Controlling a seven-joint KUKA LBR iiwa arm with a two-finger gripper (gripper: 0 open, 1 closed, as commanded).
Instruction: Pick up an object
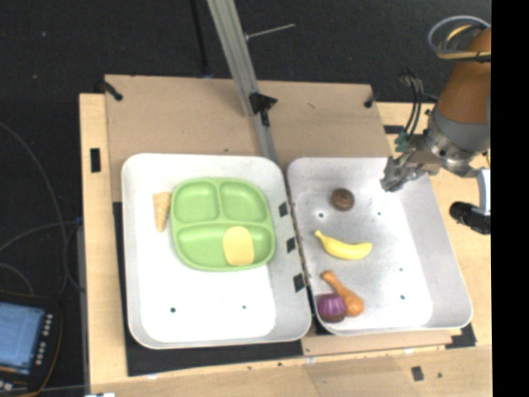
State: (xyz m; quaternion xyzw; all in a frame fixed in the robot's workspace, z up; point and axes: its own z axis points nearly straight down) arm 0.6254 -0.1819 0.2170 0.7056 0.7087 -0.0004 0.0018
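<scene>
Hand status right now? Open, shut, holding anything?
Hand: cannot be told whether open or closed. It is above the right bin's upper right corner; no object seen in it.

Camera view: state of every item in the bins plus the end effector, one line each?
end effector: above right bin's upper right corner, nothing seen in it
brown ball: loose in right bin, upper middle
banana: lying flat, right bin centre
carrot: lying by the purple vegetable, touching it
green tray: flat in left bin
yellow block: in tray's lower compartment
cone: beside tray's left edge
</scene>
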